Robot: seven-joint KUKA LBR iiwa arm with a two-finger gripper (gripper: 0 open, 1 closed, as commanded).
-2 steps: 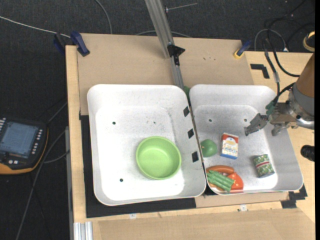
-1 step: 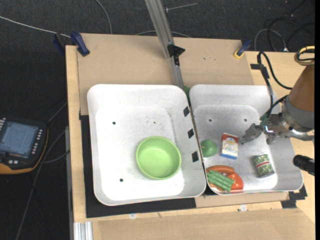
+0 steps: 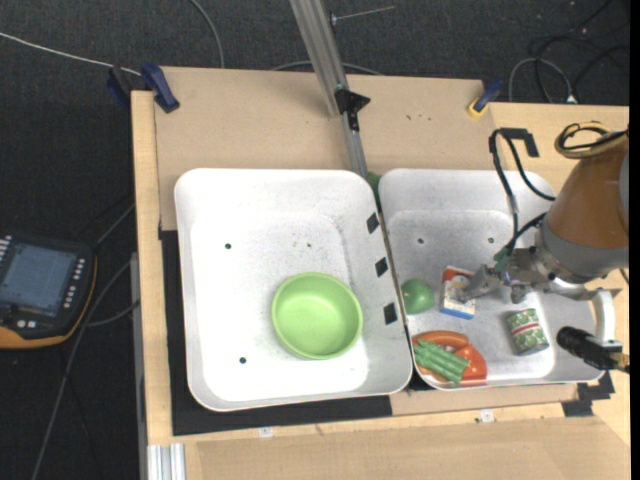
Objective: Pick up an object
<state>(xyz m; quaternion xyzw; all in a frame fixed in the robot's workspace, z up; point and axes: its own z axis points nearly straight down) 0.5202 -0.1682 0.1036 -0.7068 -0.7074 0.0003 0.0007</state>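
**Inspector:** Colours, left bin (image 3: 200, 268) first.

**Assistant:** White, with fine dark speckling. The bowl (image 3: 316, 315) in it is light green, plain.

**Inspector:** Right bin (image 3: 440, 203)?

**Assistant:** White too, also speckled. In it: a small green ball (image 3: 417, 295); a carton (image 3: 459, 294) in white, red and blue; a can (image 3: 525, 331) with a green patterned label and pale ends; a plate-like piece (image 3: 450, 358) in red-orange with green strips across it.

**Inspector:** The arm (image 3: 590, 213)?

**Assistant:** Orange band, grey below. The gripper (image 3: 487, 282) is dark grey metal.

**Inspector:** Surroundings?

**Assistant:** Tan bench (image 3: 260, 118), blue clamps (image 3: 160, 86), black floor (image 3: 60, 128).
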